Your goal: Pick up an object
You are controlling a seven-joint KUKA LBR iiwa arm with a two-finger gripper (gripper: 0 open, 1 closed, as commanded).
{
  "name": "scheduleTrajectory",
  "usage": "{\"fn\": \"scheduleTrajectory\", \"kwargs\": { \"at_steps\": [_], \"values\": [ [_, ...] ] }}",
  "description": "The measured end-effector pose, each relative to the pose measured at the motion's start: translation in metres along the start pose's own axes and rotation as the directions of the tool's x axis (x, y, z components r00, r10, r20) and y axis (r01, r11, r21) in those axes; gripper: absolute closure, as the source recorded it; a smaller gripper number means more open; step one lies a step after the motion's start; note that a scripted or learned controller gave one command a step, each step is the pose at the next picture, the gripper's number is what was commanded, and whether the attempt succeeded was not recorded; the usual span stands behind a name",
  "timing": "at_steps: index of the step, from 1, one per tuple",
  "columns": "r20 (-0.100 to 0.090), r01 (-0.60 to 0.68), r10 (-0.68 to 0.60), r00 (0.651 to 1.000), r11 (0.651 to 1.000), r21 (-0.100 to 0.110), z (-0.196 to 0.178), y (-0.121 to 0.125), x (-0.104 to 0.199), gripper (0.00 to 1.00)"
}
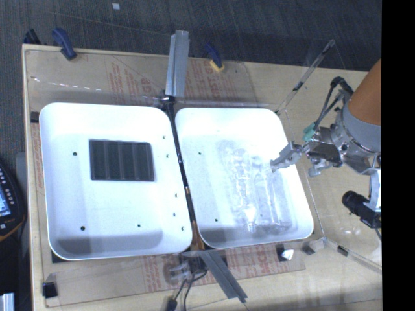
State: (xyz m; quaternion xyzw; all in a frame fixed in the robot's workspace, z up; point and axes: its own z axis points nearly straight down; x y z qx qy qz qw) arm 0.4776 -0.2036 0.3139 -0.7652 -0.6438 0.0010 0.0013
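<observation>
A dark grey ribbed rectangular pad (122, 160) lies flat in the left bin (58, 232), towards its back. In the right bin (201, 135) lies a clear plastic object (254, 186), hard to make out against the white floor; it stretches from the middle to the front right. My gripper (293, 159) hangs at that bin's right rim, just right of the clear object's upper end, with nothing visibly held.
A metal bar (177, 63) stands behind the seam between the bins. Blue clamps (63, 44) grip the bench's back edge. A thin rod (311, 67) slants up at the back right. Bare bench top (343, 238) lies right of the bins.
</observation>
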Motion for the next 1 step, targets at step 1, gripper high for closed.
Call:
{"fn": "scheduleTrajectory", "kwargs": {
  "at_steps": [1],
  "values": [
    [0.002,0.034,-0.034,0.999,0.999,-0.005,-0.0133,-0.0008,0.0019,0.0]
  ]
}}
